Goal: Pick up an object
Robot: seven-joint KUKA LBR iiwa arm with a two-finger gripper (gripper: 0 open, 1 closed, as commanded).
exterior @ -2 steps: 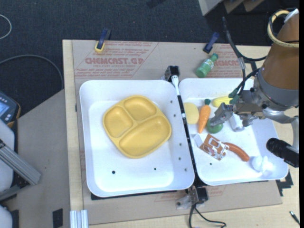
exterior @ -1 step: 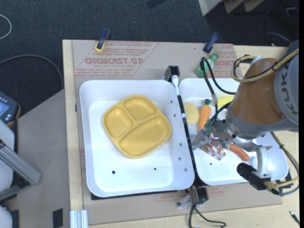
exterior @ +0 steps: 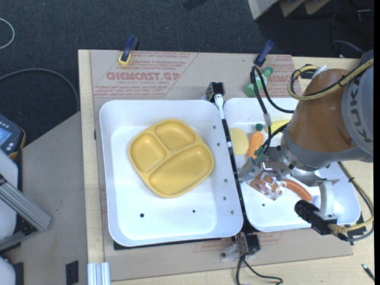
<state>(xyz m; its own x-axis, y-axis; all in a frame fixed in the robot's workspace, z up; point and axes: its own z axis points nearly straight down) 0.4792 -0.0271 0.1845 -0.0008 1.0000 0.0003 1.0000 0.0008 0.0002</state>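
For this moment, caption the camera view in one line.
Grey-and-orange arm's gripper low in right white bin among toy food; yellow divided plate in left bin.

Desk (exterior: 178,70): brown board with red print, blue clamps at 11 o'clock (exterior: 127,49) and 1 o'clock (exterior: 263,52). Two white bins side by side, left bin (exterior: 119,177), right bin (exterior: 261,215). Black clips on the seam at 12 (exterior: 215,90) and 6 (exterior: 249,242). Dark carpet (exterior: 59,16) around; a thin cable (exterior: 41,76) on it at 9 o'clock.

Grey arm (exterior: 356,123) with orange band (exterior: 317,108), black and yellow cables.
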